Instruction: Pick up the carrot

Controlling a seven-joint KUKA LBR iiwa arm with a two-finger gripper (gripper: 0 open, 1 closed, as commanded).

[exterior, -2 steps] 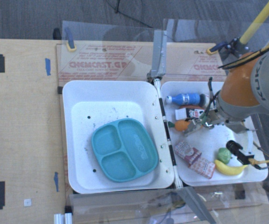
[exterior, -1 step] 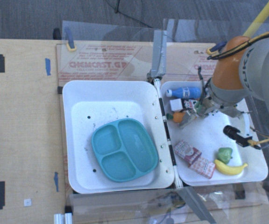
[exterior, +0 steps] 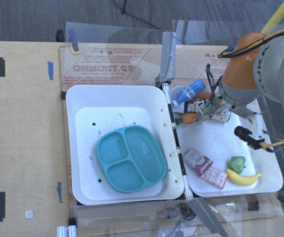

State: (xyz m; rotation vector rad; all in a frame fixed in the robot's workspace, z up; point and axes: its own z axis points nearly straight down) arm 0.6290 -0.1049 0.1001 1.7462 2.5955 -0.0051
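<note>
Reaching into the right bin (exterior: 275, 179), the gripper (exterior: 210, 110) hangs over the carrot (exterior: 191, 117), which lies at the far left corner beside a blue bottle (exterior: 189, 91). Its grip cannot be told. Judged: approach step; next, 1 clean descent and close.

Fixed overhead; slanted onto both bins (exterior: 83, 100)

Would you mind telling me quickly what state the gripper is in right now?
Gripper: down in the right bin, at the carrot; whether it is open, shut or holding anything cannot be told.
</note>
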